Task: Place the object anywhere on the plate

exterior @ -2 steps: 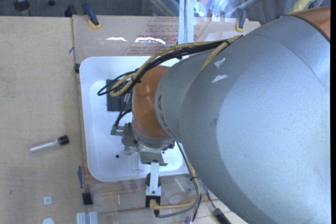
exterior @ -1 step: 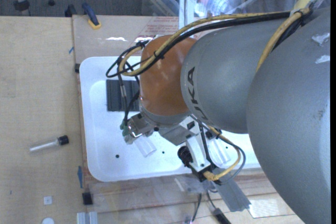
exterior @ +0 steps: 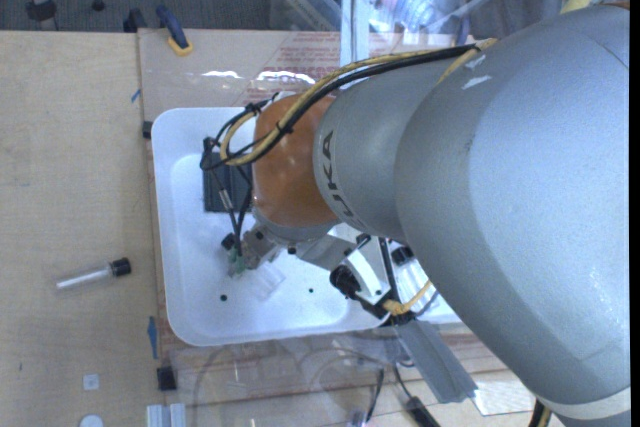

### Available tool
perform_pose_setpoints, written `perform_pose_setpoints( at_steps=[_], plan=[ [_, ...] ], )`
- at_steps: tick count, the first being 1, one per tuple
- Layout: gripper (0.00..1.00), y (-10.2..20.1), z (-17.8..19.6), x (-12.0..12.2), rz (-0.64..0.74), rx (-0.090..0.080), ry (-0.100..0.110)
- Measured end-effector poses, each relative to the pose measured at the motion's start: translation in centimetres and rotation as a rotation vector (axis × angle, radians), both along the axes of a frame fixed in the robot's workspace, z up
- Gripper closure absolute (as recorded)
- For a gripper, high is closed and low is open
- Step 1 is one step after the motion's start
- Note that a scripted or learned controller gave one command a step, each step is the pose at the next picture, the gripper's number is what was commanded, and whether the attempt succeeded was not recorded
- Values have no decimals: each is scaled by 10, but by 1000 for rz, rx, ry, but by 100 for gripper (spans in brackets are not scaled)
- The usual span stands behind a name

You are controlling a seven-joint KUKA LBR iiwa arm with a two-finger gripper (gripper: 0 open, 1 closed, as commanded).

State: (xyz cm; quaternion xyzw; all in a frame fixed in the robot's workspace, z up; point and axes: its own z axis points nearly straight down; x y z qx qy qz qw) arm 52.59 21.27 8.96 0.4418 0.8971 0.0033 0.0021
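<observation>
1. The step in hand looked like a reach into the white bin (exterior: 175, 215), either to pick the object or to carry it toward the plate. Which of the two could not be told, since the arm's bulk hid most of the bin floor
2. To do it well, the descent should have been slow and straight down, because the gripper (exterior: 240, 257) sat close to the bin floor near its left part, and a sideways nudge there could have knocked a small thing away
3. The object could not be made out with confidence. A faint pale shape (exterior: 266, 285) lay on the bin floor just beside the gripper, too washed out to name, and the plate was hidden
4. Whether the gripper was wide, narrow or holding anything could not be told from this angle
5. The grey arm (exterior: 480, 185) came in from the right and filled the middle of the view, its orange band (exterior: 285, 175) above the wrist, pointing steeply down, with black and yellow cables (exterior: 300, 105) looped over it
6. A small tube (exterior: 95, 275) lay on the bench, well apart from the bin
</observation>
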Motion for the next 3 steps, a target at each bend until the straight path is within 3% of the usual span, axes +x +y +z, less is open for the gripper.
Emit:
perform_pose_setpoints(
  at_steps=[1,2,3],
  plan=[
    [100,-3,2,-42,576,-3,-12],
    [100,12,10,61,1095,-6,-3],
    [100,13,118,40,1664,-8,-6]
  ],
)
